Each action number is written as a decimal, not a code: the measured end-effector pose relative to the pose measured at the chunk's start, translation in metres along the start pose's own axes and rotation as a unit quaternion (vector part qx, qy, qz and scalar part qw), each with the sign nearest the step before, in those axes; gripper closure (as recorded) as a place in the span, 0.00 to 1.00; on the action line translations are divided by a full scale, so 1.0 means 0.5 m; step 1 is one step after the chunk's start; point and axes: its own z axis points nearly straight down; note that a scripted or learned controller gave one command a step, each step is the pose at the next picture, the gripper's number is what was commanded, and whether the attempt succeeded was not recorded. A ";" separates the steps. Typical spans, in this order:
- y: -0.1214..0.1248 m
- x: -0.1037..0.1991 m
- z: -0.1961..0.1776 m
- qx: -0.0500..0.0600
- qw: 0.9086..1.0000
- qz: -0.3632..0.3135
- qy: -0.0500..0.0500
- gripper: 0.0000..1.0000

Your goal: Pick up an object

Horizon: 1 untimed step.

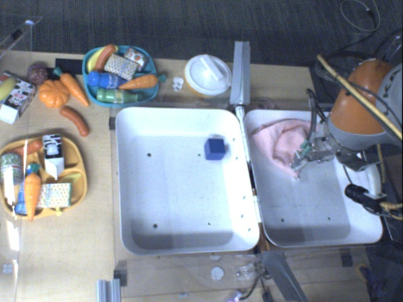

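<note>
A crumpled pink cloth [280, 141] lies in the back left part of the right bin [327, 228]. My gripper [298, 163] reaches in from the right and sits at the cloth's right edge. Its fingers are shut on a pinched fold of the pink cloth, and a thin pink tail hangs just below the tips. A small blue cube [215, 148] rests alone in the left bin [157, 231], towards its back right.
A metal divider [239, 74] stands behind the seam between the bins. A white lidded bowl [207, 74] sits behind the left bin. Toy food fills a blue bowl [119, 75] and a yellow tray [43, 176] on the left of the bench.
</note>
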 end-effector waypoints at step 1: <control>0.000 0.000 0.000 0.000 1.000 0.000 0.000 0.00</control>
